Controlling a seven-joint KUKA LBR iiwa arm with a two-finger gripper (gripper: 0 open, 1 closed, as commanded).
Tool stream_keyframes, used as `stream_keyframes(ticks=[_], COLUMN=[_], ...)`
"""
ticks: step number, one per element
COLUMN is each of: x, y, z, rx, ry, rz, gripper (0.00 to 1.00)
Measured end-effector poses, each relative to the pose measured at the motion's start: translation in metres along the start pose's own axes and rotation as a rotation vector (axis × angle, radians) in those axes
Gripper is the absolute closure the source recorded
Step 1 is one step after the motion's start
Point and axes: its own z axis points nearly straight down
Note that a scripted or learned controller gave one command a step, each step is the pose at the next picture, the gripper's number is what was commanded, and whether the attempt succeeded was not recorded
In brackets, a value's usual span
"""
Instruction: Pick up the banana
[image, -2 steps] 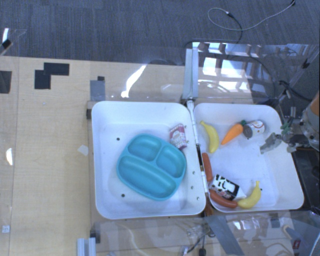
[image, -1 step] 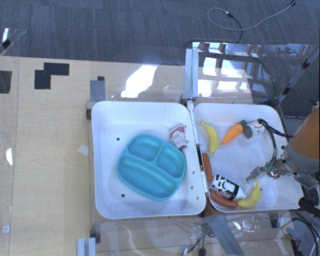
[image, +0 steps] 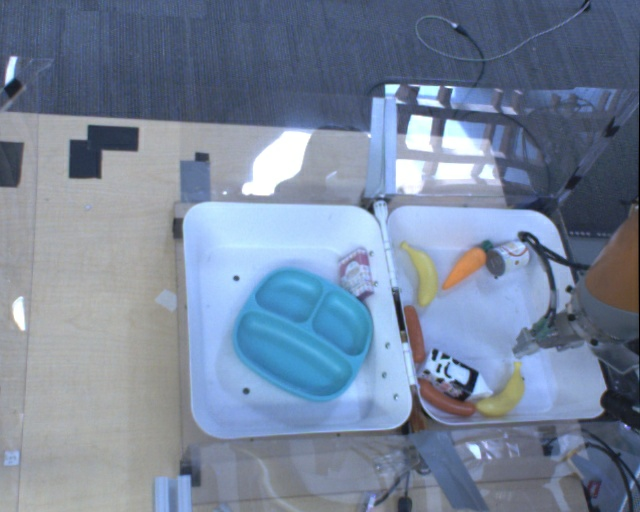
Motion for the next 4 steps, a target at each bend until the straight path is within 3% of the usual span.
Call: stream_keyframes(ticks=[1, 2, 3, 4], x=[0.026, 0.106, 0.106, 0.078], y=[0.004, 0.045, 0.045, 0.014], z=[0.015, -0.099, -0.099, 0.016], rx=[-0.004, 0.006, 0.007, 0.000], ry=[-0.005, 0.001, 0.001, 0.002], rz=[0.566, 0.740, 0.740, 0.616], gripper=[1.00, 1.00, 0.00, 0.00])
